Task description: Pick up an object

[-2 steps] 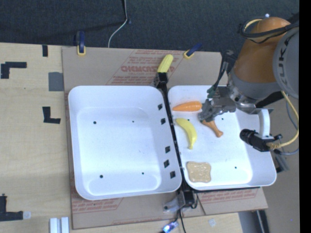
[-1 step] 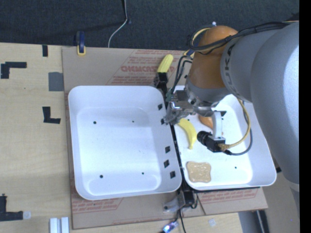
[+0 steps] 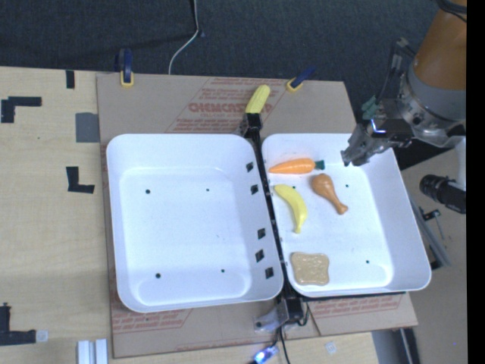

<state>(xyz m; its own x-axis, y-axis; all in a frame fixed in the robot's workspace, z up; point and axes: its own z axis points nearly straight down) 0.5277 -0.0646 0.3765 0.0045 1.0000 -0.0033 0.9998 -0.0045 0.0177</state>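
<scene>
The right bin (image 3: 394,226) holds several toy foods. An orange carrot (image 3: 292,167) lies near its back left, a brown chicken drumstick (image 3: 330,192) sits just right of it, a yellow banana (image 3: 293,206) lies by the divider, and a tan slice of bread (image 3: 310,268) rests at the front. My gripper (image 3: 355,155) hangs over the bin's back right part, up and to the right of the drumstick, with nothing visibly between its fingers.
The left bin (image 3: 182,226) sits beside the right one on a cardboard sheet (image 3: 220,108). A yellow-handled clamp (image 3: 256,105) stands at the back of the divider. Blue-yellow clips (image 3: 125,70) hold the cardboard's back corners. A white cable (image 3: 189,36) trails behind.
</scene>
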